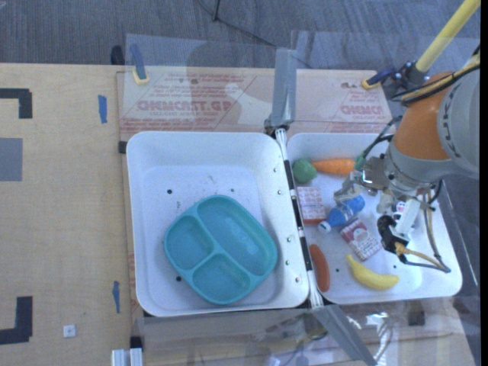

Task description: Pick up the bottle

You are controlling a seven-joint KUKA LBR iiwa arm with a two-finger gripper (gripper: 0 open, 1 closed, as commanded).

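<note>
Beside the teal divided plate in the left bin, the right bin holds the blue bottle, lying tilted between a red-white packet and the gripper. Gripper hangs just right of bottle; finger spread cannot be told. Banana lies below.

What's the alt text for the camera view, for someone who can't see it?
A grey arm with an orange band reaches from the right, its pincer low over the right white bin, just right of a small blue bottle. That bin also holds a carrot, a banana and small packets; the left bin holds a teal divided plate.
</note>
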